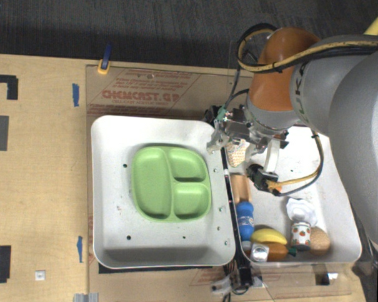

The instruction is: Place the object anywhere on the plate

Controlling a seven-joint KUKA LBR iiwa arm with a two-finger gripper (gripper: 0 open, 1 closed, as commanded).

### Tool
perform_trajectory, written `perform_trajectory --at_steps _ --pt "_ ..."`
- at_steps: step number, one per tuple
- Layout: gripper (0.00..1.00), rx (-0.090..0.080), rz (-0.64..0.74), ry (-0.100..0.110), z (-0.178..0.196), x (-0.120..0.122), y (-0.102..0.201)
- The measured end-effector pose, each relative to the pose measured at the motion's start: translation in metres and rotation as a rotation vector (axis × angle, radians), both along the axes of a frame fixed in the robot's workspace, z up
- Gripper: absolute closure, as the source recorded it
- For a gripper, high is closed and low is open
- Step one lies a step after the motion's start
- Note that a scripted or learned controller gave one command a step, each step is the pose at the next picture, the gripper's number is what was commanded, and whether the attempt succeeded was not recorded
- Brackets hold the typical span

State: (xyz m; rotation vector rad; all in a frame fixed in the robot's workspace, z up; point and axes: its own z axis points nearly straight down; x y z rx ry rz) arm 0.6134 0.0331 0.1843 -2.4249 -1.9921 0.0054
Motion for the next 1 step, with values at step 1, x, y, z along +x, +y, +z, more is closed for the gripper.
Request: perform_trajectory --at_steps 1 --pt "0.0 0.0 0.0 0.0 0.0 0.0 0.0"
